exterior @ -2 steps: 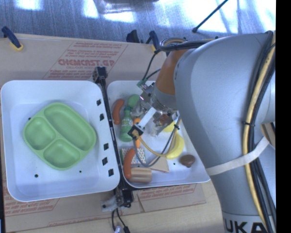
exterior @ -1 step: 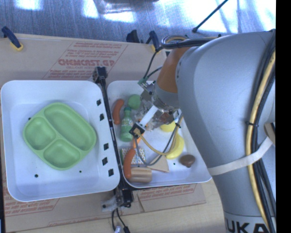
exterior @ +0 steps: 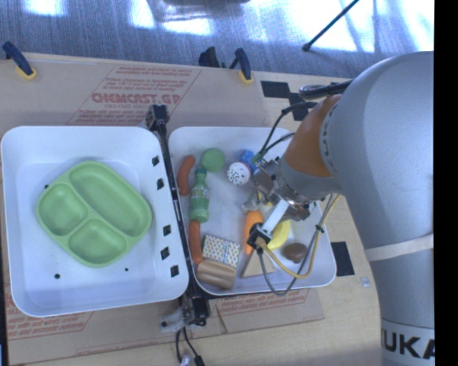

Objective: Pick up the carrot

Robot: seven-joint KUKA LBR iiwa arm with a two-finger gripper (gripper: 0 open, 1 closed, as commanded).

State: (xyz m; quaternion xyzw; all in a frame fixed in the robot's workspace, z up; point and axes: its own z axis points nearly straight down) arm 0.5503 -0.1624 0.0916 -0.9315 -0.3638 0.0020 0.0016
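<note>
Nearest the camera, in the right bin (exterior: pixel 230 137), a tan block (exterior: pixel 216 274) is lying against the front wall, and a small checkered box (exterior: pixel 220 248) is sitting just behind it. Off to their right, a brown round piece (exterior: pixel 294 252) and a yellow piece (exterior: pixel 281 235) are resting close together. The carrot (exterior: pixel 251 227) is lying near the middle of this bin, orange, running roughly front to back. The gripper (exterior: pixel 261 208) is hanging right at its far end, and whether it is open, closed or gripping cannot be told.

Along the bin's left wall a slim orange-red piece (exterior: pixel 195 239), a green bottle (exterior: pixel 199 197) and a reddish sausage (exterior: pixel 185 174) are lining up front to back. In the left bin (exterior: pixel 30 280), a green divided plate (exterior: pixel 95 212) is sitting centrally. Farthest back in the right bin, a white speckled ball (exterior: pixel 238 174), a blue piece (exterior: pixel 248 158) and a green ball (exterior: pixel 212 158) are clustering together.
</note>
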